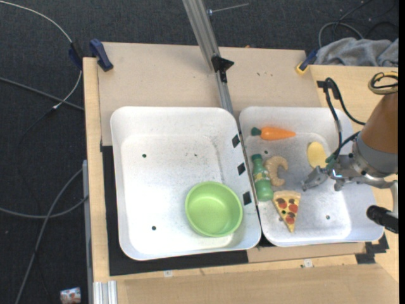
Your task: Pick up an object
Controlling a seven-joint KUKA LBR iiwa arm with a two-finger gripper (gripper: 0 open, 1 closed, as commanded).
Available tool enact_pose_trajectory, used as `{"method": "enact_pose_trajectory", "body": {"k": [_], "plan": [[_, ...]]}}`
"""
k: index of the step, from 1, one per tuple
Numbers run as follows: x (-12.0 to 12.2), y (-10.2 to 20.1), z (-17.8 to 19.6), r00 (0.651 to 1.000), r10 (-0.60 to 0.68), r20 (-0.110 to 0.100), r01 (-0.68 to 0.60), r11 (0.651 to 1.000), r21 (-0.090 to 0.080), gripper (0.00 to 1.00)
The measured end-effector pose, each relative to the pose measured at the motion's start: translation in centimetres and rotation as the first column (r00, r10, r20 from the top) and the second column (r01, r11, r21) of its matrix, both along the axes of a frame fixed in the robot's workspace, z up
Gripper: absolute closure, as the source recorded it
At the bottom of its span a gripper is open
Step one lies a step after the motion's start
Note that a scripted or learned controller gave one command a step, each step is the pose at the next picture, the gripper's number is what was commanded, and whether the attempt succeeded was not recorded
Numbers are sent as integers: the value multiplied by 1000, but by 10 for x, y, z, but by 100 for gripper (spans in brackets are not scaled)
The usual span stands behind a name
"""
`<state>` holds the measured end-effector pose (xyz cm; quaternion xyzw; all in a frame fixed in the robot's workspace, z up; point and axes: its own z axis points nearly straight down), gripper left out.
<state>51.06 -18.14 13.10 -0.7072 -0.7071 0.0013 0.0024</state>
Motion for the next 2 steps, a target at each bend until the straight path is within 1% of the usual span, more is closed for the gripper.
{"method": "enact_pose_trajectory", "body": {"k": [1,2], "plan": [[0,0,-35,1000,0,6,0,1000,-1,0],[1,0,-24,1000,1,8,-1,1000,-2,100]]}}
